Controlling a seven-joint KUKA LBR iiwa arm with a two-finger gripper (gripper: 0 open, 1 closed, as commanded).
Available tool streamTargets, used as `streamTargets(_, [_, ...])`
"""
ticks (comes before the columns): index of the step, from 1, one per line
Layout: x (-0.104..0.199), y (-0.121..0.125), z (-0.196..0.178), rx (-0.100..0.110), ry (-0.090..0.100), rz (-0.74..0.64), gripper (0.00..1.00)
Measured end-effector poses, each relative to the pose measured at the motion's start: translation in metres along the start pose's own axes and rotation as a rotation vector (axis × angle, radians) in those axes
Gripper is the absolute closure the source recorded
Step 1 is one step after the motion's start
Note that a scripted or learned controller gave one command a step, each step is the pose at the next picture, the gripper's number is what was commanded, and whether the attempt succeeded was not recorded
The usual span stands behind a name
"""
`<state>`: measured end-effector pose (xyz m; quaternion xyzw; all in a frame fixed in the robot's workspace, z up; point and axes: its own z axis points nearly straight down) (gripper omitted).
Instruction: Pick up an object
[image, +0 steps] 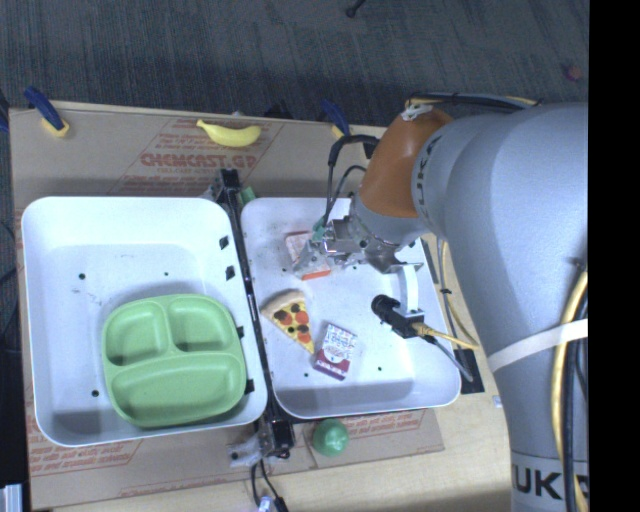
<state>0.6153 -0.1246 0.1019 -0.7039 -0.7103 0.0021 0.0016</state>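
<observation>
The big grey arm (500, 200) leans in over the right bin (425, 385), its gripper (325, 250) low at the bin's far left, though I cannot tell how it stands. The left bin (60, 240) holds a green tray (175, 358). In the right bin lie a pizza slice (291, 318), a small packet (336, 350) and an orange bit (316, 273) just beside the gripper.
</observation>
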Motion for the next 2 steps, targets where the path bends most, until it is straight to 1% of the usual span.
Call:
streamTargets(1, [0.040,-0.112,-0.090,-0.003,0.001,0.002,1.00])
streamTargets(2, [0.046,-0.139,-0.109,-0.002,0.001,0.004,1.00])
